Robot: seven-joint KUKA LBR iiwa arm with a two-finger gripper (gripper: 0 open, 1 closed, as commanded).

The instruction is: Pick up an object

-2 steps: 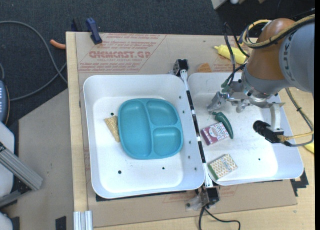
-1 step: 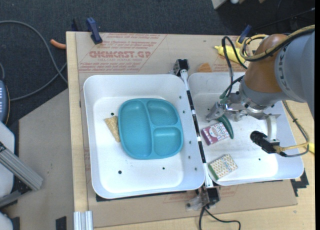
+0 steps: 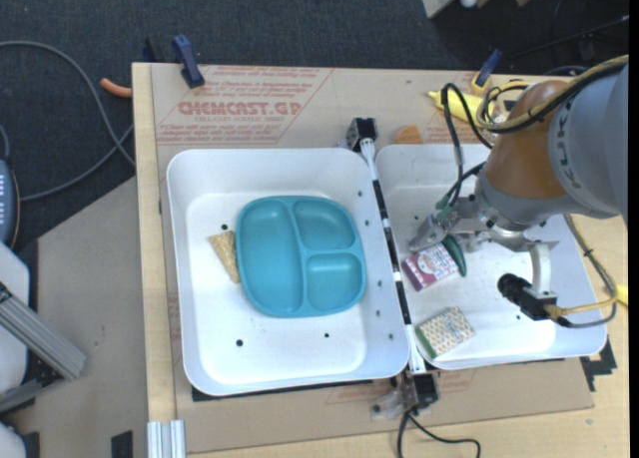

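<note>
Across two bins (image 3: 200,276) lie one tray (image 3: 300,254) and three packets (image 3: 431,266); fingers (image 3: 444,236) unclear.

The grey arm (image 3: 589,137) enters from the right, its orange band (image 3: 524,152) above the wrist, and the gripper (image 3: 444,236) points down-left.

So there are two bins side by side on the bench (image 3: 250,107). The left bin (image 3: 200,346) has a divided plate (image 3: 300,254) sitting pretty much in the middle, with a cracker-like square (image 3: 224,249) tucked partly under the plate's left edge. The right bin (image 3: 419,169) has a small packet (image 3: 431,267) near its left wall and a sponge-like block (image 3: 444,330) in front of that, near the front left corner. The gripper (image 3: 446,238) hangs over the right bin, just above the packet, with the arm (image 3: 559,152) coming in from the right.
</note>
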